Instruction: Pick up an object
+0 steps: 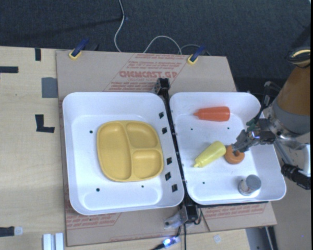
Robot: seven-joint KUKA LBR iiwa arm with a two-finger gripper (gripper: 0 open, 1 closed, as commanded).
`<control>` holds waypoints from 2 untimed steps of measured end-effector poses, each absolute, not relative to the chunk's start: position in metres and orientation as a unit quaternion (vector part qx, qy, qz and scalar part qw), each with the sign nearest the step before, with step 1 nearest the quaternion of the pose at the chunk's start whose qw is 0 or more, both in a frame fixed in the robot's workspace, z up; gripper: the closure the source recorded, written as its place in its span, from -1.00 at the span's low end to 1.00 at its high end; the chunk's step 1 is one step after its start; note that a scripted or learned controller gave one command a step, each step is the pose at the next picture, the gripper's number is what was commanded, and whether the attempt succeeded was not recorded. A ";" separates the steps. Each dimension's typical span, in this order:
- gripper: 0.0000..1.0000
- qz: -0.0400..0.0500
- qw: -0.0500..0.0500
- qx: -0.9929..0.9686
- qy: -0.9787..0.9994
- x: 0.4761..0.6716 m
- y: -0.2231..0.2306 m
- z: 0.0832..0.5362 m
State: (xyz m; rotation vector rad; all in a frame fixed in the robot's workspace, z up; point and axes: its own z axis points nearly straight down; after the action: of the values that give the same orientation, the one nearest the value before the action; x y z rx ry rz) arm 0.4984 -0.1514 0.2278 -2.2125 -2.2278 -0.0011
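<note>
Noted: both bins (75, 155) white, the left holding a mustard-yellow divided plate (129, 150), the right holding an orange-red carrot (213, 113), a yellow squeeze bottle (209, 154), an orange round piece (234, 157) and a grey cylinder (249, 184), all on brown red-lettered cardboard (146, 72).

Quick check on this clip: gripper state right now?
Gripper: low in the right bin, right at the small orange object; a grasp cannot be told.

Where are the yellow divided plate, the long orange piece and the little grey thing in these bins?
yellow divided plate (129, 151): camera view, on the ridge between compartments.
long orange piece (213, 114): camera view, mid-body.
little grey thing (249, 184): camera view, on its top.
</note>
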 end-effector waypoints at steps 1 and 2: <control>1.00 0.000 0.001 -0.705 -0.709 0.505 -0.107 0.230; 1.00 0.000 0.001 -0.705 -0.709 0.506 -0.063 0.225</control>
State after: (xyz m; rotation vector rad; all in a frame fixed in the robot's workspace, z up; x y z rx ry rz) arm 0.5059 -0.0631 0.2254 -2.2134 -2.2260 0.0007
